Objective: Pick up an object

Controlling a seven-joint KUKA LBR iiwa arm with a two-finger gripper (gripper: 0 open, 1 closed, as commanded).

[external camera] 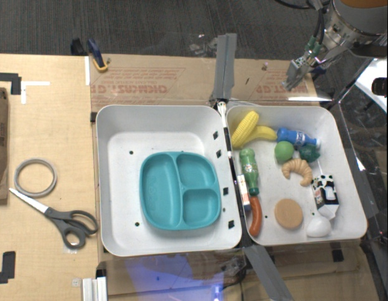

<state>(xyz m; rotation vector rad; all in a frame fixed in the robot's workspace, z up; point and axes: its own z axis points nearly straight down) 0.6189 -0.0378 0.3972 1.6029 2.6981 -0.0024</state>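
Left to right. On the bench at 9 o'clock: tape roll [36, 176], scissors [59, 218] just below it.

Left bin [112, 130] holds a teal divided plate [180, 190], roughly centred.

Right bin [335, 130] holds the pickable clutter. At its 9 o'clock edge, green bottle [248, 170] with a red sausage [255, 216] below. At 11 o'clock, corn cob [245, 126] touching a banana [264, 132]. Centre: green ball [284, 151], croissant [298, 169] just under it, blue bottle [297, 137] at 1 o'clock. At 6 o'clock, round cookie [288, 213]; cow-print carton [325, 192] and a white lump [318, 227] at 4–5 o'clock.

Gripper [299, 74] hangs outside the bin, past its 12 o'clock rim, above the cardboard; claw state cannot tell, too small and blurred. Nothing visibly between it.

Likely target: croissant. It looks like light, rigid plastic toy food, slightly slick; pinch across the thick middle of the arc, not the tapered tips.
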